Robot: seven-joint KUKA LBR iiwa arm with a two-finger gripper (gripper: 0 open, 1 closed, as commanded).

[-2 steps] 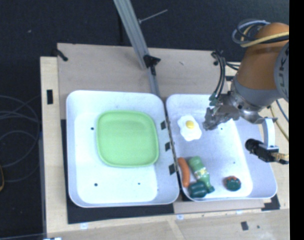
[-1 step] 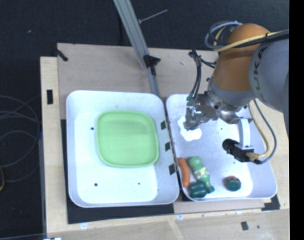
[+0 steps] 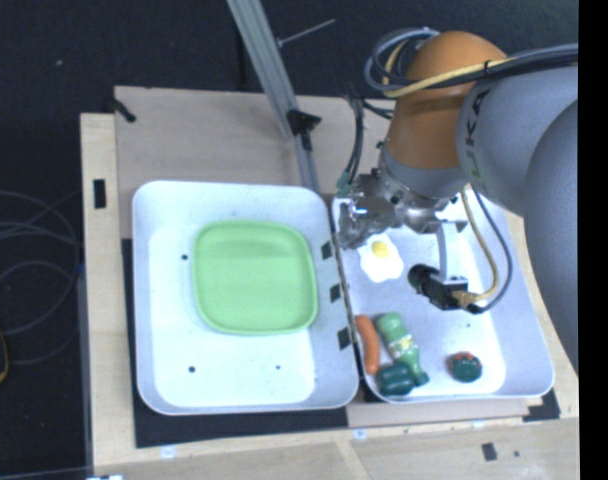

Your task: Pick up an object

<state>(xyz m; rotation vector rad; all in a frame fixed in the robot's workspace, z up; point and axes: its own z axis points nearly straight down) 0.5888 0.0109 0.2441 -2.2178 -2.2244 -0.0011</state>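
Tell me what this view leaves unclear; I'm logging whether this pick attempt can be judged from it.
- Gripper: finger state unreadable in the camera view, too small and crowded by wrist hardware.
- Right bin: its far part is covered by the arm.
- Green toy: too blurred to identify.
- Round toy: too small to name.

A robotics lab: a wooden bench (image 3: 214,128) bearing two white bins (image 3: 164,268), loose cables (image 3: 24,248), black floor around.
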